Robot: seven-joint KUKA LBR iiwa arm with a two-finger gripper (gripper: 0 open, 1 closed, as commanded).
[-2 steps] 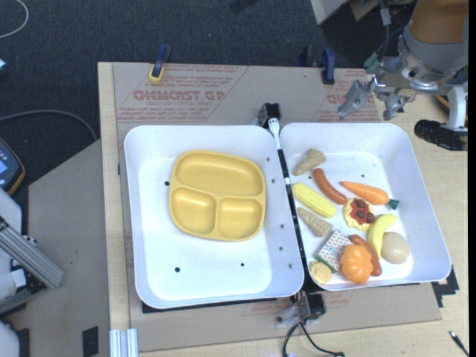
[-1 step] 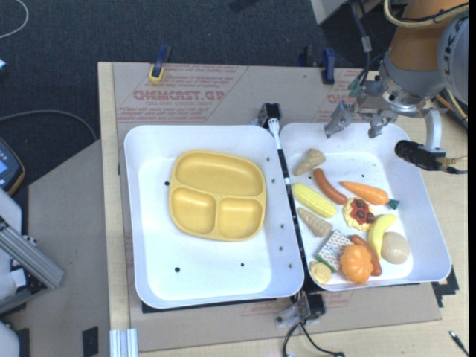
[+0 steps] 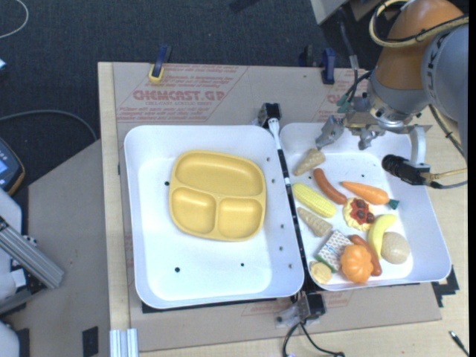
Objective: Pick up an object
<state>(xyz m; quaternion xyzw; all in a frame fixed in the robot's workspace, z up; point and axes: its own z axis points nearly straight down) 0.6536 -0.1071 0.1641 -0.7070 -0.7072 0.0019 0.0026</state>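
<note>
My gripper (image 3: 348, 135) hangs over the far end of the right bin (image 3: 425, 207), its two fingers spread open with nothing between them. Just below and to its left lies a pale cone-shaped piece (image 3: 309, 161). Further toward the front of that bin lie toy foods: a sausage (image 3: 329, 186), a carrot (image 3: 364, 192), a corn cob (image 3: 312, 199), a small pizza (image 3: 359, 213), a banana (image 3: 379, 230), a potato (image 3: 395, 248) and an orange pumpkin (image 3: 355, 262).
The left bin (image 3: 149, 259) holds a yellow compartment plate (image 3: 218, 195). A black divider rail (image 3: 285, 184) runs between the bins. Clamps (image 3: 157, 67) sit on the bench's far edge. A black cable connector (image 3: 405, 169) hangs at the arm's right.
</note>
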